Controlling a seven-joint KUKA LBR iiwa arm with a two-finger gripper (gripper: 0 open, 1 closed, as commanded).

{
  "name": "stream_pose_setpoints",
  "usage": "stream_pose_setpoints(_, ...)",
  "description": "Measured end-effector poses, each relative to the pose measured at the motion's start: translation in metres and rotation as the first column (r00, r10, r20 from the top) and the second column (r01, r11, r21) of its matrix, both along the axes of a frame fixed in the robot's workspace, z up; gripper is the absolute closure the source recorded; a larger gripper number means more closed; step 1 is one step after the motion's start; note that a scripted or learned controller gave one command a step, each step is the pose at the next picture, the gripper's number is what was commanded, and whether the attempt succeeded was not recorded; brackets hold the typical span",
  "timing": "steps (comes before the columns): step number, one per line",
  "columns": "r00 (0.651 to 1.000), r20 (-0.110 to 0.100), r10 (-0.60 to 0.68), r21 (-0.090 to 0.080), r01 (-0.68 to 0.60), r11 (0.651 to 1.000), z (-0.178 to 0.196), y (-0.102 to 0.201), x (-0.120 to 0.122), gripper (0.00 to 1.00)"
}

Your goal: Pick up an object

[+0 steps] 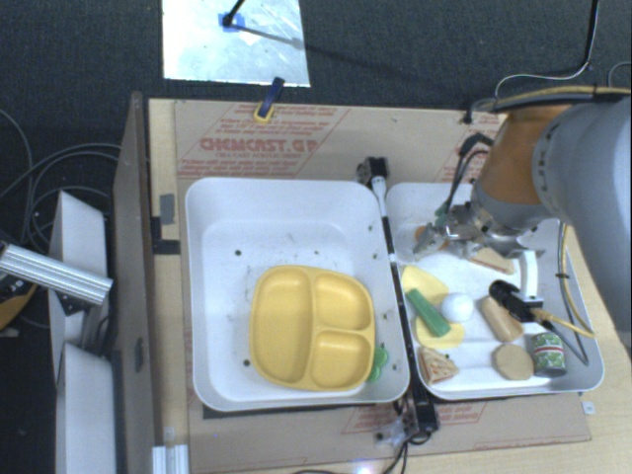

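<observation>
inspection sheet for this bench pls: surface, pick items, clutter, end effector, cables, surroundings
surface: left bin and right bin, both white, side by side on a brown printed board
job's things: in the right bin, a white ball, a green stick lying on a yellow piece, a wedge slice, a tan stick, a tan lump, a small can
clutter: yellow divided plate in the left bin, a small green thing at its right edge
end effector: over the right bin's far end
cables: black loops on the floor at left; a black cable at top right
surroundings: dark carpet, silvery sheet
</observation>
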State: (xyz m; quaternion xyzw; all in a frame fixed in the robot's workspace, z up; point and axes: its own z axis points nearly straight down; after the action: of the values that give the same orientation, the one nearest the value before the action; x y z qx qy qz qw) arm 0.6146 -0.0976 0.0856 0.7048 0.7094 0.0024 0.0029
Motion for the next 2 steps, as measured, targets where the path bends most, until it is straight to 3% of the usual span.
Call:
stream_pose_setpoints(1,1.0,0.002,0.0,0.0,0.0,1.0,0.009,-0.002,0.054,0.0)
stream_pose_setpoints(2,1.0,-0.004,0.0,0.001,0.0,1.0,0.0,0.014,0.055,0.0)
